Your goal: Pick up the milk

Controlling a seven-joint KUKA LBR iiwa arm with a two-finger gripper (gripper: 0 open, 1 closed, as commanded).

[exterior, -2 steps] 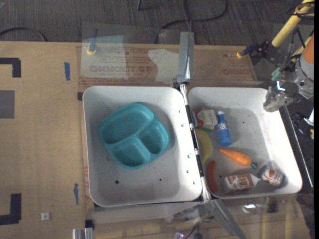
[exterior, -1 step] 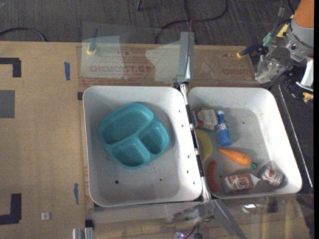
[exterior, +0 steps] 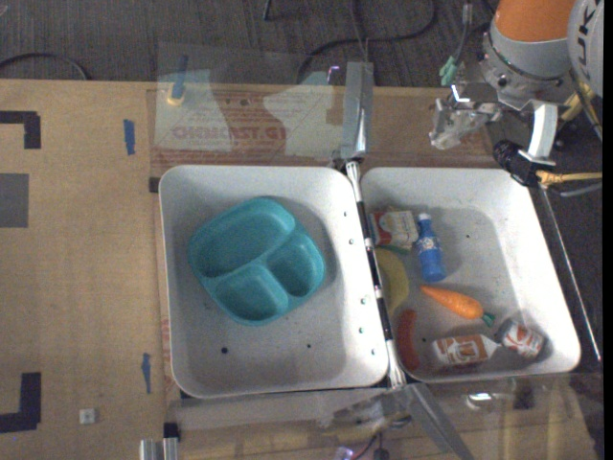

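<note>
Hanging above the right bin's (exterior: 565, 286) far edge, the tool (exterior: 450, 127) carried nothing (finger spread: I cannot tell), so the milk (exterior: 397, 228) lay untouched.

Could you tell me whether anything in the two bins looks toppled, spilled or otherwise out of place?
Nothing looks spilled or damaged. The right bin holds loosely scattered toy food; the carton near its front edge lies on its side. The teal tray sits askew in the left bin.

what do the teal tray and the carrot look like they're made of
The teal tray looks like moulded plastic with a smooth, slightly matte finish: one even colour, rounded compartment walls. The carrot looks like a toy, probably plastic too, with a uniform orange and a soft sheen; the view is too small to be sure.
</note>
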